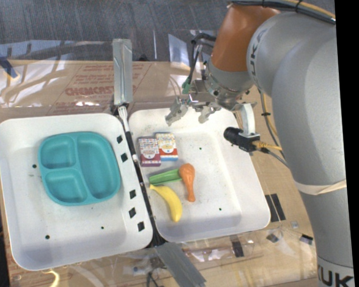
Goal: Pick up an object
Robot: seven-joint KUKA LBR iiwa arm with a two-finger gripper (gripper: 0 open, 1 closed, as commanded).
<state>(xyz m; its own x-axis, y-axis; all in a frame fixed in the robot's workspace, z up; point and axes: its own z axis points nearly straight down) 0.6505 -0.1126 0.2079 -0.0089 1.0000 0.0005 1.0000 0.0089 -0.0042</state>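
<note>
Plastic toy food lies in the right bin [244, 190]: a yellow banana [169, 201], a green pepper [164, 177] and an orange drumstick [187, 181], close together near the bin's left wall. Just above them stand two small cartons [157, 149], side by side. All look light and stiff. The banana and drumstick are probably smooth and rounded, so they could slip; gripping across the narrow middle seems safest. The cartons offer flat sides, perhaps the surest hold. Their labels are red and white, with print too small to read. Faint red lettering on the cardboard [77, 85] behind the bins is unreadable. The jaws [189, 110] hang spread and empty over the bin's far edge. A teal plate [80, 166] sits in the left bin [20, 231].
</note>
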